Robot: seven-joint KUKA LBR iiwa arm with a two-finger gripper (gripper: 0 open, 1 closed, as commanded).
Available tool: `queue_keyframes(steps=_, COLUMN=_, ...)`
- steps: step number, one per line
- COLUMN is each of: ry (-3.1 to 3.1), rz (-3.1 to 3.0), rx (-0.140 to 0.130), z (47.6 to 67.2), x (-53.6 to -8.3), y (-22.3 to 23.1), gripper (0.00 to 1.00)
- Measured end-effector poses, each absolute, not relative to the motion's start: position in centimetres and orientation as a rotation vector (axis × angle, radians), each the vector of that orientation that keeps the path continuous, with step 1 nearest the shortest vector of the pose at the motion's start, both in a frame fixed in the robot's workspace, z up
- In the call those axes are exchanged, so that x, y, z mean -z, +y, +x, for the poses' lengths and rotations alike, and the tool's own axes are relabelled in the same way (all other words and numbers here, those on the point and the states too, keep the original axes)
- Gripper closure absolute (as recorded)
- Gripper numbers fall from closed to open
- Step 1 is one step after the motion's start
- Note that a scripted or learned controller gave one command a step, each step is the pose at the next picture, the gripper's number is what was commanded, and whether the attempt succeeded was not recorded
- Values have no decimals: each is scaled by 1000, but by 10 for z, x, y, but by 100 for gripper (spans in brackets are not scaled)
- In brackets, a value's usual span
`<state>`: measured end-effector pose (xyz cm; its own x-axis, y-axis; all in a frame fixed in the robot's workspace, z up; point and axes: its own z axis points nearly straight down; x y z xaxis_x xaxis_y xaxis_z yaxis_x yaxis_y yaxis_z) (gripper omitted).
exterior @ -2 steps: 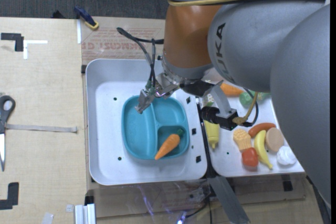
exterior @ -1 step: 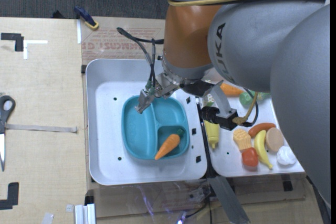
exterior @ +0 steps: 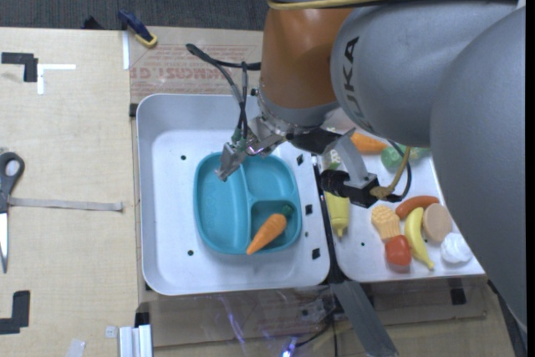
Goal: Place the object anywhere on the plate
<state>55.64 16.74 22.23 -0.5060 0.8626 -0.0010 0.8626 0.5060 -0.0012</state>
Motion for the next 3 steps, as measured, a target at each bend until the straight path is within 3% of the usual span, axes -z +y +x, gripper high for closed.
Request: queue_keyframes(steps=3, ry=2726, rz=1561, rx=2, z=556, x=-222, y=167, gripper=0)
